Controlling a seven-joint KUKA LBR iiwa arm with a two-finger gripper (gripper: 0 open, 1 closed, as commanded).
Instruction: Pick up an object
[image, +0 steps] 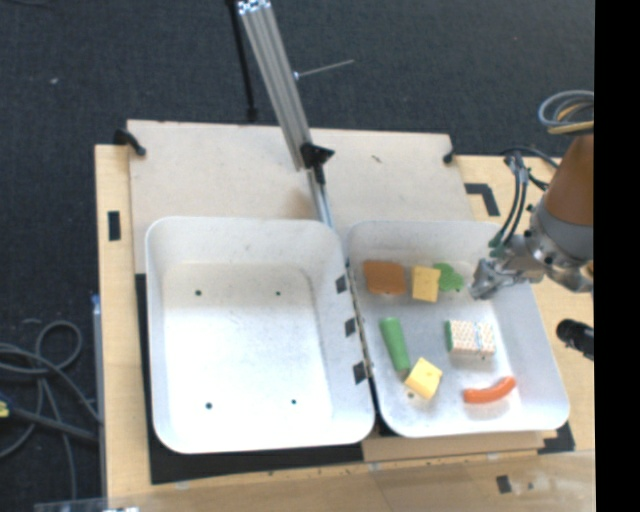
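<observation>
The bench (230, 150) carries two shallow white bins side by side. The left bin (160, 250) occupies the left half of the bench and has a few small dark dots on its floor. A slanted metal rail (280, 85) crosses from the top edge of the view down to the gap between the two bins. The right bin (540, 380) holds all the loose objects. Near its left wall, toward the far edge, lies a brown block (384, 277); just beside it to the right sits a yellow block (426, 284), and touching that block's right side is a small green piece (451, 277). Below the brown block, a green cylinder (395, 342) lies roughly parallel to the left wall. Toward the near edge rests a second yellow cube (424, 379), tilted on its corner. Right of the cylinder stands a pale patterned block (472, 339), and near the near right corner lies an orange-red sausage-shaped piece (489, 391). The gripper (483, 281) hangs over the far right part of this bin — just right of the green piece — on the grey arm (570, 200) reaching in over the bin's right edge. Whether its tip touches the green piece, and how far its tip is spread, cannot be determined at this resolution — nothing is visibly held.
</observation>
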